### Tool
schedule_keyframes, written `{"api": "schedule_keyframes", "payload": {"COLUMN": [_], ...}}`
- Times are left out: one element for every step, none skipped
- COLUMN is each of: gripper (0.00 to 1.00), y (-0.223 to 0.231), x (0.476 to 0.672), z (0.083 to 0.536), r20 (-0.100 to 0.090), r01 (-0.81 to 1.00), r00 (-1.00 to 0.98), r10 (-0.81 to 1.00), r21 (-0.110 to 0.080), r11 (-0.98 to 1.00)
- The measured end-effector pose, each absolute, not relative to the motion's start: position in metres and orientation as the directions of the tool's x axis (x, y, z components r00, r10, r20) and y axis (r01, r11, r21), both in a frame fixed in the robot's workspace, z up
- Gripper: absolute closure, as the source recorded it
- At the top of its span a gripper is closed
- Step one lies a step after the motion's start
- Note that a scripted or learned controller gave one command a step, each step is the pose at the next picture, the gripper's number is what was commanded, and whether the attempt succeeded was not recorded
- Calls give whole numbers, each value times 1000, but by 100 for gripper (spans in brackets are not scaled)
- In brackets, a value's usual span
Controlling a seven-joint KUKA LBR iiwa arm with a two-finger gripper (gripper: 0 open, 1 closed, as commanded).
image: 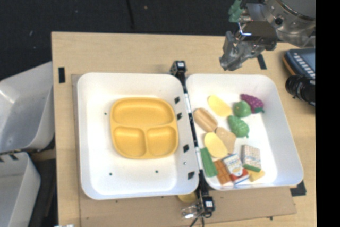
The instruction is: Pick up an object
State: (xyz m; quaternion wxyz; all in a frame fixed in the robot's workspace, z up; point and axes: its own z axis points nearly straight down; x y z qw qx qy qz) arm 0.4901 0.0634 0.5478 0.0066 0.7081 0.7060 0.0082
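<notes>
1. While no item is yet lifted, the left bin [90, 178] holds a yellow divided tray [143, 126], lying flat at its centre.
2. Right bin [281, 130] holds the pick candidates, toy foods [228, 135] clustered toward its left wall.
3. Claw [234, 58] hangs above the bin's far rim, apart from the toys; whether it is open cannot be told.
4. Wooden surface [66, 53] sits over dark floor.
</notes>
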Motion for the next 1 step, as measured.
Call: {"api": "schedule_keyframes", "payload": {"gripper": [100], "y": [108], "x": [489], "z": [409], "r20": [-3], "r01": [1000], "r00": [-6], "r10": [1000], "r21": [-13], "r11": [6]}}
